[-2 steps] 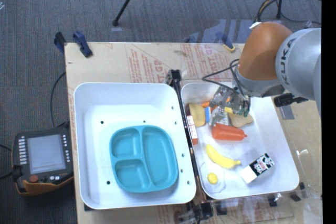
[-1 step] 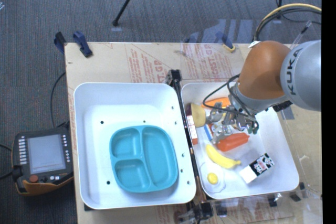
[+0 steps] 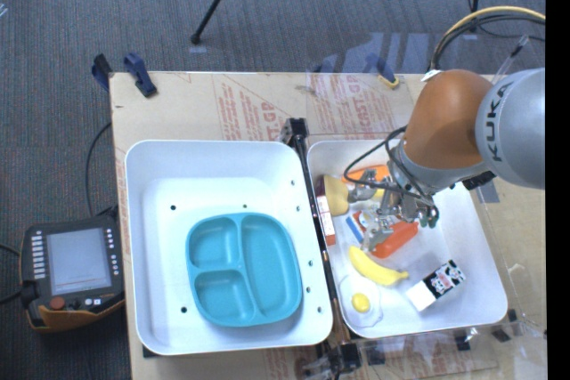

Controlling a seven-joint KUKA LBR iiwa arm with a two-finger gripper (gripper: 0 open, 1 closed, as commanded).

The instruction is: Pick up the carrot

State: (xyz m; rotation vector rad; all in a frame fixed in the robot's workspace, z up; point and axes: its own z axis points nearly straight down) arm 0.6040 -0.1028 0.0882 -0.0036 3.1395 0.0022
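Observation:
The carrot (image 3: 399, 240), an orange tapered piece, lies tilted in the middle of the right bin (image 3: 485, 280). My gripper (image 3: 386, 225) hangs straight over the carrot's left end, low in the bin and at or just above the carrot. The wrist and its cables hide the part of the carrot under the gripper. Whether the carrot is gripped or only touched cannot be made out.
A banana (image 3: 378, 269) lies just in front of the carrot, with a fried egg (image 3: 361, 303) and a small milk carton (image 3: 438, 283) nearer the front wall. A pale yellow item (image 3: 336, 191) and a flat packet (image 3: 325, 222) lie at the bin's left. The left bin (image 3: 151, 182) holds a teal divided plate (image 3: 242, 267).

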